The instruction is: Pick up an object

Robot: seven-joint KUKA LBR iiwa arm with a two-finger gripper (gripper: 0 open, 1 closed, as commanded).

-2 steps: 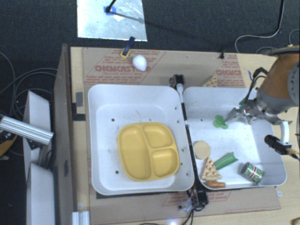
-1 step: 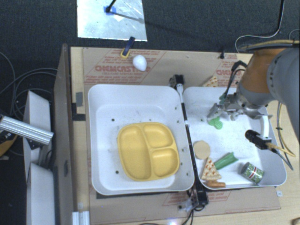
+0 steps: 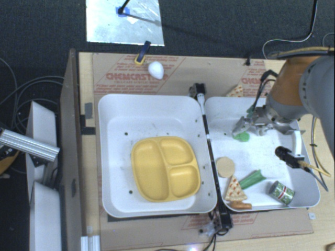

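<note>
- One yellow divided plate (image 3: 165,168) lies in the left bin (image 3: 112,111).
- The right bin (image 3: 222,114) holds one tan disc (image 3: 225,166), one pizza slice (image 3: 235,189), one green stick (image 3: 252,179), one can (image 3: 281,191) and one small green piece (image 3: 241,136).
- The gripper (image 3: 247,126) hangs just beside the small green piece, whose shape is hard to make out; open or closed, cannot tell.

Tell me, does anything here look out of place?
Yes. A white egg-shaped thing lies outside both bins, on the cardboard behind the left bin, near a small yellow and blue item. Most small things sit inside the right bin, so these two look strayed.
</note>
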